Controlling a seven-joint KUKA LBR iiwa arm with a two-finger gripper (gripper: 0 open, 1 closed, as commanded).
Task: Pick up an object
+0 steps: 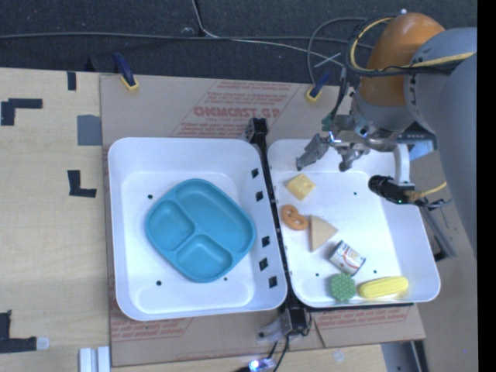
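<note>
Corn (382, 287), green ball (342, 287), can (347, 257) fill the right bin (418, 242); tray (200, 229) left bin (124, 208); jaws open.

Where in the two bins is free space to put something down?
Left bin: bare strips around the blue plate. Right bin: bare floor between the gripper and the corn. Crowded beside the divider: cheese cube, pretzel, wedge, can.

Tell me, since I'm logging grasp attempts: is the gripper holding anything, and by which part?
Nothing is held. The gripper hangs open above the right bin's far end, with nothing between its fingers.
</note>
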